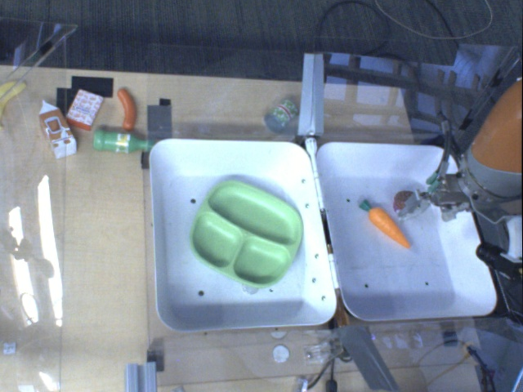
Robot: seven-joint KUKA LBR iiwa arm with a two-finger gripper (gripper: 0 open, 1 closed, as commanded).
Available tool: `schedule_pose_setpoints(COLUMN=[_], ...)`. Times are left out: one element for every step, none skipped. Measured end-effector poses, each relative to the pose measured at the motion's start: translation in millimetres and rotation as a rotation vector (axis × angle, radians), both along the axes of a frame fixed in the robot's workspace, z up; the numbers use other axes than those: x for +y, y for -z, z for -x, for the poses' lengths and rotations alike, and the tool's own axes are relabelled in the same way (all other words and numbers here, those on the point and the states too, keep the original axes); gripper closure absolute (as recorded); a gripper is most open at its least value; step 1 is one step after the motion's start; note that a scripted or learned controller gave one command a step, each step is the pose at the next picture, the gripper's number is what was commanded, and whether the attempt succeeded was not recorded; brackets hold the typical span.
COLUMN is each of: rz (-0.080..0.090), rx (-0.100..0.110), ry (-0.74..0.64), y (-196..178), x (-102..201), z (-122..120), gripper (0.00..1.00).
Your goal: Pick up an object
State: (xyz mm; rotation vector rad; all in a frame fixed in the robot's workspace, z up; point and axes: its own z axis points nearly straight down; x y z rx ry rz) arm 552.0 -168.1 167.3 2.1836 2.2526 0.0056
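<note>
Here, at the right of the frame, over the right-hand white bin [409, 288]: the grey arm [500, 137] with its orange band, reaching in from the right edge. At its end, low over the upper right part of that bin, the gripper [428, 198]. Open, closed or gripping: impossible to tell from this slant.

Just to the gripper's left, a small dark reddish object [403, 200], too blurred to name; touching the gripper or only beside it, not clear. A little lower and to the left, flat on the bin floor, an orange toy carrot [389, 226], green top toward the upper left, tip toward the lower right, apart from the gripper.

In the left-hand white bin [176, 219], near its middle, a green sectioned plate [247, 233], turned at a slant.

Outside the bins, on the wooden bench at the upper left of the frame: a green bottle [119, 142] on its side, an orange sausage [126, 109], a small red-and-white box [85, 109] and a small carton [55, 129]. Above the seam between the two bins, a blurred greenish jar [283, 113].
</note>
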Motion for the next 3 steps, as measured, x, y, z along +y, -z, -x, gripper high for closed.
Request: schedule_pose_setpoints(rz=[0.001,0.001,0.000], rx=[-0.001,0.002,0.000], ry=[-0.013,-0.041,0.146], y=[-11,67,49], x=[1,-37,-37], z=[6,-46,-27], gripper=[0.00,0.00,0.00])
